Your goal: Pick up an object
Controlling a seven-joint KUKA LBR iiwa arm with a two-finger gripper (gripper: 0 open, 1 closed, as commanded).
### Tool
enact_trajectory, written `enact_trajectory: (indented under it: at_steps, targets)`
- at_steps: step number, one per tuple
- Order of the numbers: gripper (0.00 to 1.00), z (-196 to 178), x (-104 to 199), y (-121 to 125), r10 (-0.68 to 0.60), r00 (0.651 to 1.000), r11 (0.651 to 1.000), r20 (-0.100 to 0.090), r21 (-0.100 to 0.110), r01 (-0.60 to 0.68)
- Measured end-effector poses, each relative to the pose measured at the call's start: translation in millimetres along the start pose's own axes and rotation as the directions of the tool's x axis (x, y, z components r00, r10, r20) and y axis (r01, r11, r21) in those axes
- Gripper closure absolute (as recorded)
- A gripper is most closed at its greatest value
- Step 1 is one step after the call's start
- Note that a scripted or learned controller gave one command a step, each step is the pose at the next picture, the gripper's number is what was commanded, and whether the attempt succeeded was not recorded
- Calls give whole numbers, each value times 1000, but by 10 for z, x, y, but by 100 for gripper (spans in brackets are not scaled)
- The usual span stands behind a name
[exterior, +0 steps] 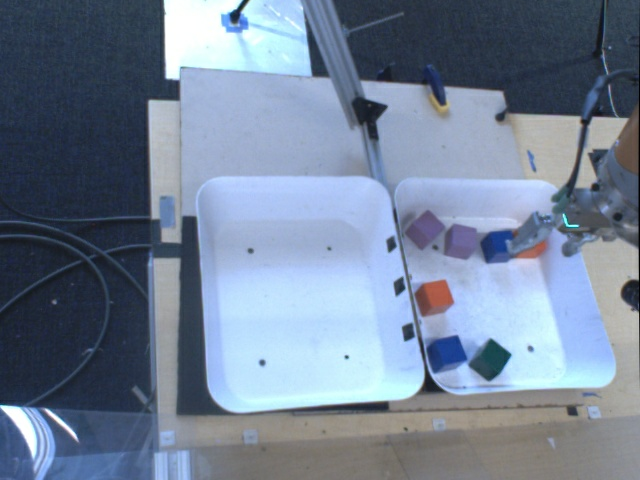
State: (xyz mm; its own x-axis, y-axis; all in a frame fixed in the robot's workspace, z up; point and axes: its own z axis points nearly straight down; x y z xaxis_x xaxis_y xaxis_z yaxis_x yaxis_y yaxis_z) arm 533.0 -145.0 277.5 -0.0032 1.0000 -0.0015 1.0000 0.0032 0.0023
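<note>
Tool point(527, 238) low beside blue cube point(495, 247)

A small part of the arm point(622, 183) is seen at the right edge of the camera view. An orange band is seen on it, above a grey metallic wrist section. A small green-cyan light is shown on the wrist housing. A thin dark cable is looped above the wrist. The end effector point(527, 236) is built of grey metal, with slim fingers point(533, 230) and a silvery, blocky body behind them.
</note>
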Motion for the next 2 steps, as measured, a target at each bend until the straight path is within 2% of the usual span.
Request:
enact_trajectory:
  at_steps: [2]
  targets:
    - [0, 0, 0, 0, 0, 1000, 1000, 0, 0, 0]
